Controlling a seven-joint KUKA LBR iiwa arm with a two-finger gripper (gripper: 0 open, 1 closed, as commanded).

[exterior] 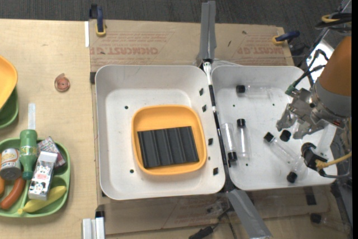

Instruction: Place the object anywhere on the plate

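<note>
1. In the right bin (251,173), several clear tubes with black caps lie scattered: one near the far wall (251,88), two side by side by the left wall (236,140), and two more toward the near right (282,155).
2. Over that bin's right side hangs the pincer (295,127), low above the floor, with a black cap (285,135) just beside its tips. I cannot tell whether the fingers (286,119) are spread or closed, nor whether anything sits between them.
3. In the left bin (112,120) rests the orange plate (142,120), carrying a dark ribbed block (168,146) in its middle. None of the tubes is on it.
4. To my eye the task is at its start: the arm is over the tubes, no firm grasp shows, and nothing has crossed the divide between the bins.
5. What is left, as I judge it: close on a tube, lift it, carry it left over the bin walls, and set it down on the plate, either on the block or on the orange rim.
</note>
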